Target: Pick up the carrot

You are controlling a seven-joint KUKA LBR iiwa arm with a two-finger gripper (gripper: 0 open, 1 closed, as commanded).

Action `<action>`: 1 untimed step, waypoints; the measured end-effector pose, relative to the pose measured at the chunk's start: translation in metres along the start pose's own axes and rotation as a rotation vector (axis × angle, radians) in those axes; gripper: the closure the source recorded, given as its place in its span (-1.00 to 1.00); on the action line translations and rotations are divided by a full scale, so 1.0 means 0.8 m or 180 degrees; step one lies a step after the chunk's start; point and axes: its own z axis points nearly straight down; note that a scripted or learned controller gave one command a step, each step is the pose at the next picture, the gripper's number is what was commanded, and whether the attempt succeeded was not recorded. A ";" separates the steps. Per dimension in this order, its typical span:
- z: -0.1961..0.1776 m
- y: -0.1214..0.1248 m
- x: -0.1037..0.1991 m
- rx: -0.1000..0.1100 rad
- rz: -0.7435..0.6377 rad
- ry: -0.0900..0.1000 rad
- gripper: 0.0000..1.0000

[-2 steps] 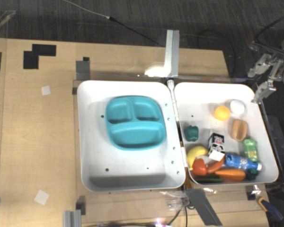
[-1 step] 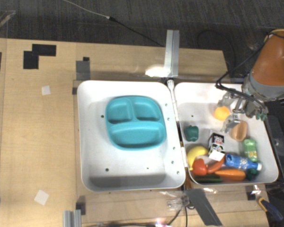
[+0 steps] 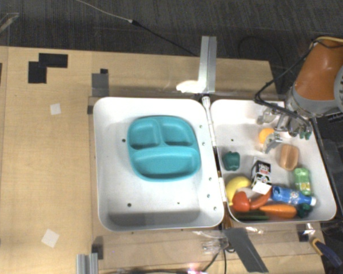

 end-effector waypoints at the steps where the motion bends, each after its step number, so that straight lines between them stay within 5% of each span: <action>1: -0.019 0.002 -0.005 0.0005 -0.0018 -0.0044 1.00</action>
